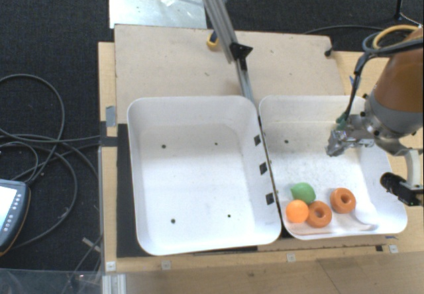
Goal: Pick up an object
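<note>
camera view | gripper (pixel 336 144) over right bin (pixel 311 153), above and well apart from the objects, we can't tell its state | green ball (pixel 303 191), orange ball (pixel 297 211), two orange rings (pixel 319 214) (pixel 343 200) at near edge | we judge all light, probably soft; balls may roll, so pinch across the isolated ring's rim

Black cables (pixel 40 147) & tablet (pixel 10 210) on dark floor, left of bench.
</note>
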